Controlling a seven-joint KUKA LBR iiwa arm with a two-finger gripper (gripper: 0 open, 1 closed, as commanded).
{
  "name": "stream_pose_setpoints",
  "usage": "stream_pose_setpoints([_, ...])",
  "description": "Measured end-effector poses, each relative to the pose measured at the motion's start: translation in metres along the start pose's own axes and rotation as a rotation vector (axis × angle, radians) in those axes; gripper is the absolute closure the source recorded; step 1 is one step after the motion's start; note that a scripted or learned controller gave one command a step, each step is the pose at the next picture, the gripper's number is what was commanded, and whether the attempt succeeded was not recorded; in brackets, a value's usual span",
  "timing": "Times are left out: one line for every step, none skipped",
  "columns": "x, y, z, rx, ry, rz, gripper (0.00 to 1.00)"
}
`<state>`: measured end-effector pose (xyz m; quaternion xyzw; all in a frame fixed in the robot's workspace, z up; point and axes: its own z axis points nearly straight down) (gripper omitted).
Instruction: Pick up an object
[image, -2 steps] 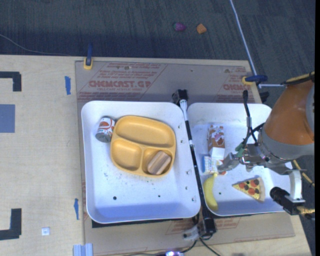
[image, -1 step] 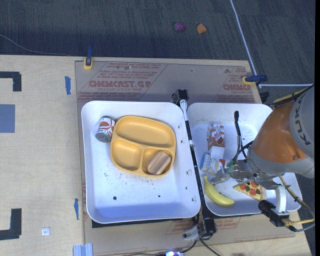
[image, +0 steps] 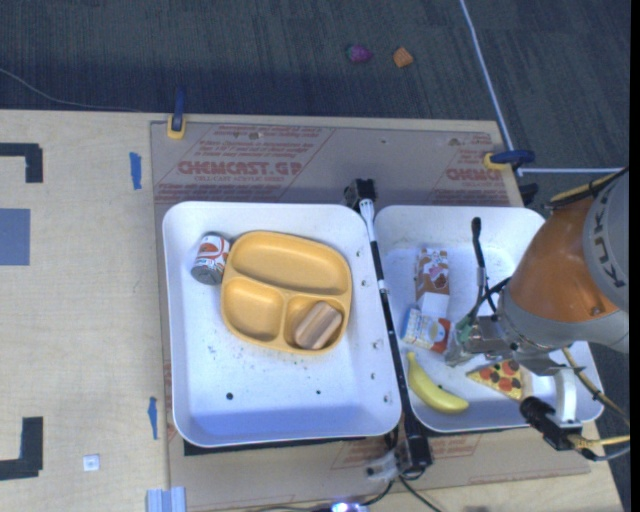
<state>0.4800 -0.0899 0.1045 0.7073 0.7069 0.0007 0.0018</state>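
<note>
1. The arm is seen at the right edge of the frame, lowered over the right bin, with the pincer low among the objects at the bin's lower middle

2. Whether the pincer is spread or closed cannot be told, since its tip is masked by the wrist and cabling; nothing can be confirmed as gripped

3. Candidate objects are crowded in the right bin: a banana at the lower left of that bin, a pizza slice toy just right of the pincer, a small carton just left of it, and a brown packet above

4. The left bin holds a yellow divided tray with a bread-like piece in its lower right compartment, and a can lying beside the tray's upper left corner; these are well apart from the pincer

5. The step in hand is judged to be a descent and close on whichever object lies directly under the tip, most likely the carton or the pizza slice toy

6. For a good grasp, a single object should be straddled, not the gap between two neighbours, as a crowded approach is likely to push things aside

7. The flat pizza slice toy is judged hard to pinch from above; the carton should offer better opposing faces

8. A straight vertical lift is advised, so that the bin wall and cables are not caught
</note>
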Motion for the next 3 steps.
stream_pose_setpoints([0.0000,-0.0001,0.0001,0.000,0.000,0.000,0.00])
stream_pose_setpoints([0.0000,0.0011,-0.0099,-0.003,-0.001,0.000,1.00])
stream_pose_setpoints([0.0000,0.0010,-0.0098,-0.003,-0.001,0.000,0.00])
